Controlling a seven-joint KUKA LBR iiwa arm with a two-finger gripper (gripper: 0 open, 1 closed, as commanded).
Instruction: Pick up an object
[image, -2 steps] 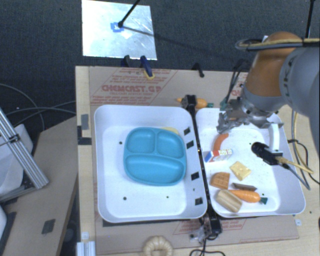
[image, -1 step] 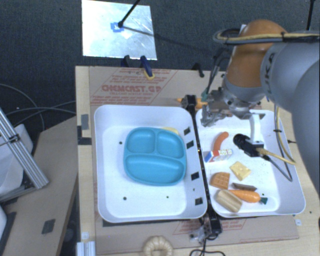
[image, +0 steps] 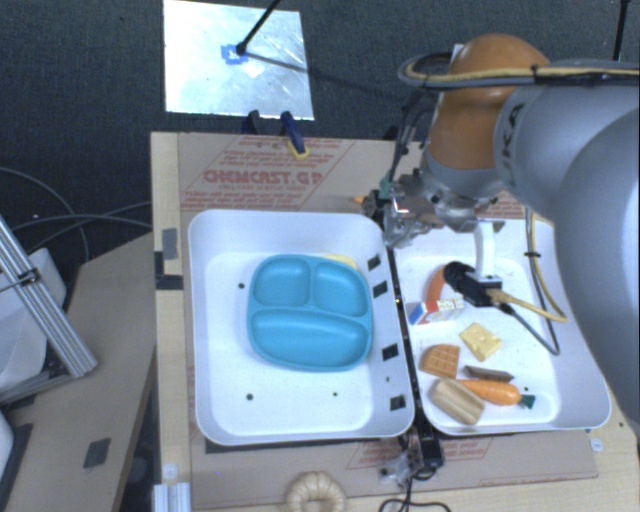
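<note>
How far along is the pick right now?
Nothing looks picked yet. The carrot, waffle, cheese wedge and bread roll all lie in the right bin. The arm hangs over that bin's far-left corner. Choosing, grasping and lifting an object remain.

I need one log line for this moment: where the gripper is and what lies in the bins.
gripper: above divider, far end | left bin: blue tray | right bin: carrot, waffle, cheese | nothing seen held
</note>
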